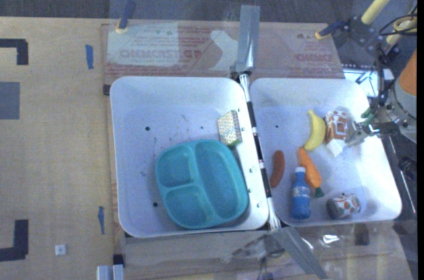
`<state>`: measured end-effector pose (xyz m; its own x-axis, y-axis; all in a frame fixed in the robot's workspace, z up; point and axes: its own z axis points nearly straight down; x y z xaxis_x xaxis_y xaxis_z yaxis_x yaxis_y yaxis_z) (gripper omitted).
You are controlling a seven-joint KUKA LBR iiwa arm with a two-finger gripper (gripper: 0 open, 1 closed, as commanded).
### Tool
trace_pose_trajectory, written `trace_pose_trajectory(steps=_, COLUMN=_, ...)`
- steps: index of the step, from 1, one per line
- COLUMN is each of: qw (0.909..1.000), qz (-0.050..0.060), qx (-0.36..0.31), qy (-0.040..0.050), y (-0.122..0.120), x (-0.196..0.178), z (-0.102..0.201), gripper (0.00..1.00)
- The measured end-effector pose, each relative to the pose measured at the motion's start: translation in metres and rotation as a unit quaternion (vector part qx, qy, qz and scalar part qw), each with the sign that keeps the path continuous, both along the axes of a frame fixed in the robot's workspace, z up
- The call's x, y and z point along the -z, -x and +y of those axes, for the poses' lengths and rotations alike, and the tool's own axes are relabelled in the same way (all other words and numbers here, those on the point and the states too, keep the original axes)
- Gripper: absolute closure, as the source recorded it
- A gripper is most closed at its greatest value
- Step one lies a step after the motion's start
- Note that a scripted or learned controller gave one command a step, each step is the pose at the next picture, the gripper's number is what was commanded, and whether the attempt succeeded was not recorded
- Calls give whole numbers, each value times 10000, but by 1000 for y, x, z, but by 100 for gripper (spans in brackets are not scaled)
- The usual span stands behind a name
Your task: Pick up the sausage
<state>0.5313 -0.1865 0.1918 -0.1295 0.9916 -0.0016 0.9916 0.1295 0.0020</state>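
Two white bins are sitting side by side on a pale wooden bench, dark floor behind. The left bin is holding one teal tray and one sponge. The right bin is holding one sausage by its left wall, one banana, one carrot, one blue bottle and one can. I am hovering my claw at the right; I cannot tell its state.

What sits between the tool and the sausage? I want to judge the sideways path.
The tool is at the right bin's right side, the sausage by its left wall. Between them lie the banana and carrot; from above, nothing covers the sausage.
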Motion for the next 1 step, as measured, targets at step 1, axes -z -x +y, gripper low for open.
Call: trace_pose_trajectory(steps=1, qw=9999, qz=-7, qx=-156, qy=5, y=-70, x=-80, z=7, gripper=100)
